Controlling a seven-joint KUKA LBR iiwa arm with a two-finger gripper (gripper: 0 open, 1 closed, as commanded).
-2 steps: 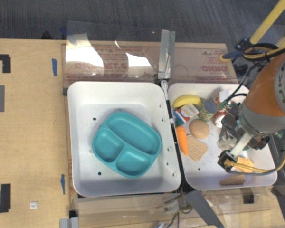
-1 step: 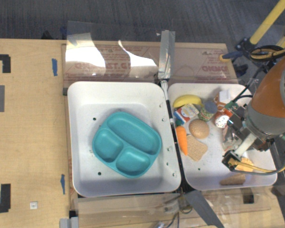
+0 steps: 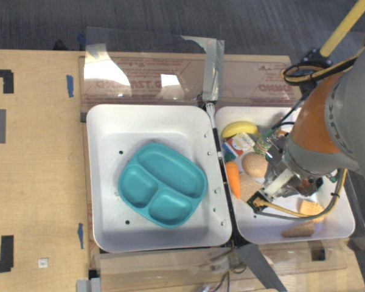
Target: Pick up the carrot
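Note:
The carrot (image 3: 233, 180) is a short orange piece lying lengthwise along the left wall of the right bin (image 3: 347, 227), close to the divider between the bins. My gripper (image 3: 287, 176) hangs over the middle of that bin, under the grey and orange wrist, to the right of the carrot and apart from it. The arm's bulk hides much of the bin floor beneath it.
In the right bin a yellow banana (image 3: 240, 128) lies at the back, with a small printed carton (image 3: 241, 143) and a tan round item (image 3: 253, 165) beside the carrot. A yellow wedge (image 3: 311, 208) and a brown stick (image 3: 298, 229) lie near the front. The left bin (image 3: 103, 163) holds a teal divided plate (image 3: 163, 183).

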